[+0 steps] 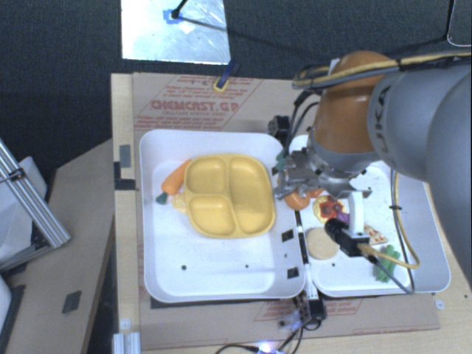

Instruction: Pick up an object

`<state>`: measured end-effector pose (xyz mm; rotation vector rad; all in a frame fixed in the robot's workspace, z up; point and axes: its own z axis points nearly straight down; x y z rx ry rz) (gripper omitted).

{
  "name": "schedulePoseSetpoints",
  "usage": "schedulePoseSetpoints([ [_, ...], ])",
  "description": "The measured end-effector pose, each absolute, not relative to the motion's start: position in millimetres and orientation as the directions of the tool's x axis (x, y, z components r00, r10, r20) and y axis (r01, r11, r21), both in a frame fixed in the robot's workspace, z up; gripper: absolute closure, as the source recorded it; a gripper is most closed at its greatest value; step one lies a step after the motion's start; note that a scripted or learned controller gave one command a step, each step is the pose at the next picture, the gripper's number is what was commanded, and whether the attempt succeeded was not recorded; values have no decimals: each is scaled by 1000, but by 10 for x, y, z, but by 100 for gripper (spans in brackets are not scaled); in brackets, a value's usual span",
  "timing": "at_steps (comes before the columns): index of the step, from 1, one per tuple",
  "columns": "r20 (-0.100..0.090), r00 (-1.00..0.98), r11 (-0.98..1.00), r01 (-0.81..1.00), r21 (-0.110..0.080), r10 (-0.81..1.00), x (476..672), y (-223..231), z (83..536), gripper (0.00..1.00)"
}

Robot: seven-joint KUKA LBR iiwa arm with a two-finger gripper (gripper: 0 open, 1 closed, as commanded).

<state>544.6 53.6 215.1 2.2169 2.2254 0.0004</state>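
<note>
The gripper [301, 192] is down beside the yellow tray [227, 195], over an orange toy [298, 198]; jaw state unclear, so next comes confirming a grasp before lifting

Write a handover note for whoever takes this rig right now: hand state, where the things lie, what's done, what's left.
Hand: low at the divider between the bins, over a small orange piece; grip unclear.
Left bin: yellow divided plate, toy carrot at its left edge.
Right bin: pizza slice, tan round piece, green piece.
Done: nothing visibly lifted.
Left: grasp and raise one object.
</note>
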Motion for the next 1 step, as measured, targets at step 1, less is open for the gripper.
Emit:
schedulePoseSetpoints([
  [1, 1, -5, 5, 1000, 1, 1000, 5493, 522, 2306, 100],
])
